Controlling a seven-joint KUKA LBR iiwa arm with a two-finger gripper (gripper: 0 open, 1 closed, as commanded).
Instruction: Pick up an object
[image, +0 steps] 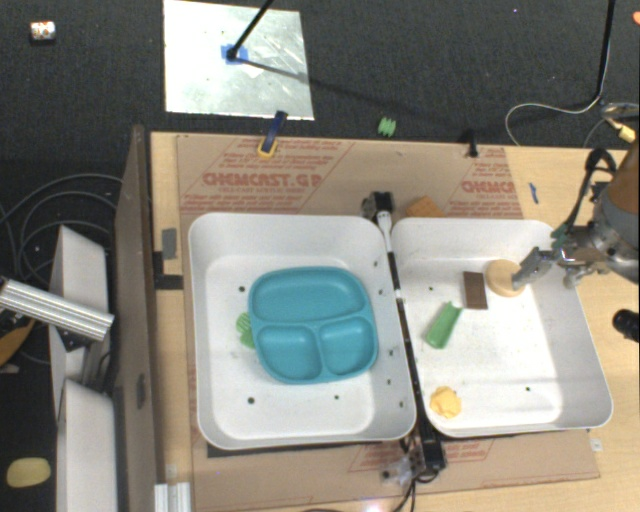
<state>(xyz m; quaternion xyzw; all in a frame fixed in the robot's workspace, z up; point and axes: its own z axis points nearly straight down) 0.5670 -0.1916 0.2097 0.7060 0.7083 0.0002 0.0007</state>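
Glossy white plastic bins (300, 235), matt teal tray (312, 322)

Position: fixed above the bench (330, 165)
Facing: down, at a slant
Range: takes in both white bins (300, 235), with floor beyond the bench's far edge

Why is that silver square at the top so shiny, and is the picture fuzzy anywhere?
Camera view: the silver sheet on the dark floor bounces light as patchy glare; the white bins look evenly bright with soft shadows; the gripper at the right edge looks slightly blurred.
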